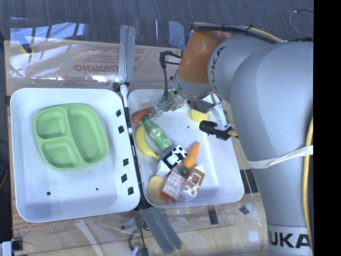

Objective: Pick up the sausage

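One reddish-brown sausage [140,114] lies just beside my pincer [164,103]; whether it is clenched, I cannot tell.

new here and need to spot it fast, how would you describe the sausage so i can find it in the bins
Start at the right-hand bin, the one crowded with food. Go to its upper left corner, beside the divider, just below the gripper. The sausage is the short reddish-brown piece lying there above the green bottle and the banana, darker and stubbier than the orange carrot further right.
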{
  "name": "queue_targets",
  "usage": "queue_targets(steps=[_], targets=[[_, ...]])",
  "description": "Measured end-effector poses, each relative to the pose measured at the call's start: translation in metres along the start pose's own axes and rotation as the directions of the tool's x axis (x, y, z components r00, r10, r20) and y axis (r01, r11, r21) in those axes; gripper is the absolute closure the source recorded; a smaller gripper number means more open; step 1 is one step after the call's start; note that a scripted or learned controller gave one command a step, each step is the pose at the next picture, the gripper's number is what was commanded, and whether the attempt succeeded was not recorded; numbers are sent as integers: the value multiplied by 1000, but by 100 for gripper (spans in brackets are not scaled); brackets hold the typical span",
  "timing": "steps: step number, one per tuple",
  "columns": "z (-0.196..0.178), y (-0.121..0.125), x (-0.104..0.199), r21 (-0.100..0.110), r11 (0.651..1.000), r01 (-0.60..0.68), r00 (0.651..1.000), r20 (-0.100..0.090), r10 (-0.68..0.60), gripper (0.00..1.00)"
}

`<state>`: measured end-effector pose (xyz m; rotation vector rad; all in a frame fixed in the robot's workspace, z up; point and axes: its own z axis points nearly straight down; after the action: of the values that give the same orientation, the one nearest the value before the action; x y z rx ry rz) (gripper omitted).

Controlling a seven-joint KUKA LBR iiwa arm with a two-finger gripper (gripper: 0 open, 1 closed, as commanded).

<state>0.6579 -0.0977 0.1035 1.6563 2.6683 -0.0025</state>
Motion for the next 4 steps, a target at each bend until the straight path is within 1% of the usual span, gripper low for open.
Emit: queue_targets(steps=[1, 2, 3, 4], targets=[[-90, 35, 72, -2, 964, 266, 964, 1, -266, 100], [-114, 60, 164, -2, 926, 377, 926, 0, -377, 100], [-56, 103, 246, -1, 555, 832, 555, -1, -832, 100], [-116, 125, 286, -2, 313, 950, 313, 5, -950, 100]])
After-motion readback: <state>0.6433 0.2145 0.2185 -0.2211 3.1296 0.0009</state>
